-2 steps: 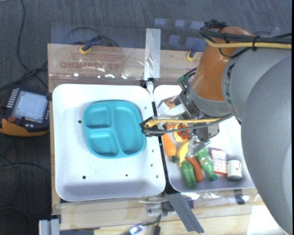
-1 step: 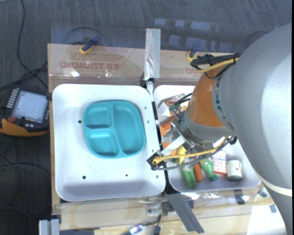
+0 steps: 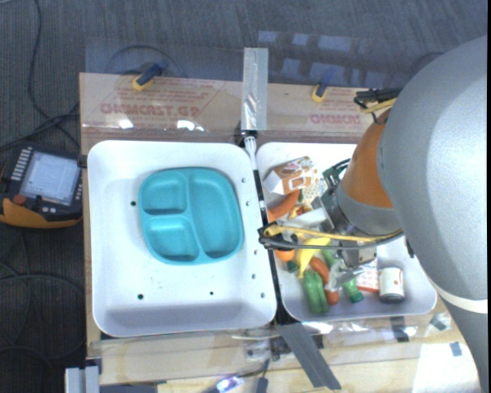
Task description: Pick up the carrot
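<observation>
Arm (image 3: 442, 178) reaching over right bin (image 3: 421, 301); jaws' state unclear; next, closing on the carrot (image 3: 282, 205) at left.

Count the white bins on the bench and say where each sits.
2. The left bin holds a teal divided plate. The right bin sits beside it, crowded with toy food and partly covered by the arm, so its contents may be partly hidden.

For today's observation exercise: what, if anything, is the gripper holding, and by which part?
It cannot be told: the arm hides the gripper over the right bin of toy food.
</observation>
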You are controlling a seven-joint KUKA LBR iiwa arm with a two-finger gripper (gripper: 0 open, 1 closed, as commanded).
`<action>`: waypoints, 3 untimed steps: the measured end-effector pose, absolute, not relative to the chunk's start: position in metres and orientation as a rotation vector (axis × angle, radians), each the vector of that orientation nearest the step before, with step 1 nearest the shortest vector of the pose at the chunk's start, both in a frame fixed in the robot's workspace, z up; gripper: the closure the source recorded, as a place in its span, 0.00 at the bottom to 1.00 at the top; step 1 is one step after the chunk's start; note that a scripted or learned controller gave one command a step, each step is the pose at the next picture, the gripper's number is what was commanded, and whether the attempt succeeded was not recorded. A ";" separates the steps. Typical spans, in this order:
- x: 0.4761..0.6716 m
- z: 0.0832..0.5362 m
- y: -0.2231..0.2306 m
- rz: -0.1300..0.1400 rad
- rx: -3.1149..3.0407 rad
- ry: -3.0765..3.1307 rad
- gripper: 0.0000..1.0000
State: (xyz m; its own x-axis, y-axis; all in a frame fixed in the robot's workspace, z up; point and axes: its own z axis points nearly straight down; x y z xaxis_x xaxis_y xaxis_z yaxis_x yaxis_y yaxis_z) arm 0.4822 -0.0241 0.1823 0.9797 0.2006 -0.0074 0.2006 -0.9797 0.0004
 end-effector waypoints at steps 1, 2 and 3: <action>0.482 0.190 -0.024 -0.021 3.124 0.320 1.00; 0.481 0.198 -0.023 -0.030 3.123 0.324 1.00; 0.481 0.206 -0.023 -0.039 3.122 0.328 1.00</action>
